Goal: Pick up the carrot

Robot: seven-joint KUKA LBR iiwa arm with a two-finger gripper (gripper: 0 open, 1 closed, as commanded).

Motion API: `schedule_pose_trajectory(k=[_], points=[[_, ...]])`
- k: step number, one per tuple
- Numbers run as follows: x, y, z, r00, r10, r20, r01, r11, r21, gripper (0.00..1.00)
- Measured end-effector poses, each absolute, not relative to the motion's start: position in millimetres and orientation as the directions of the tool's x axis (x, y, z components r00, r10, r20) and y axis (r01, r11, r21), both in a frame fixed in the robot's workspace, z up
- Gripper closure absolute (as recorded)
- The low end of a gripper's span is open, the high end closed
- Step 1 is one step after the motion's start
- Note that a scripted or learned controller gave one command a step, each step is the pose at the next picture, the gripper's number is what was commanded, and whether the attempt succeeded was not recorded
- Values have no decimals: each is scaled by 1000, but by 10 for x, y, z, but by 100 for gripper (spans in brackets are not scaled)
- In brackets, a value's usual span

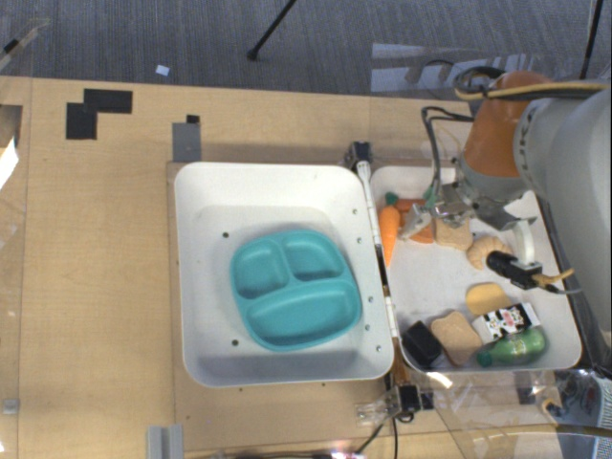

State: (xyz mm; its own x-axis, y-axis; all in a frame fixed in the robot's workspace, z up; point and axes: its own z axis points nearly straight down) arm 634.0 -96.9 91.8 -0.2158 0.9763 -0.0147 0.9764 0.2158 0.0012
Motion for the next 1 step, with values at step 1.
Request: schedule_pose_trajectory(k=[1], points=[[6437, -921, 921, 158, 987, -3, 987, -158, 20, 0]])
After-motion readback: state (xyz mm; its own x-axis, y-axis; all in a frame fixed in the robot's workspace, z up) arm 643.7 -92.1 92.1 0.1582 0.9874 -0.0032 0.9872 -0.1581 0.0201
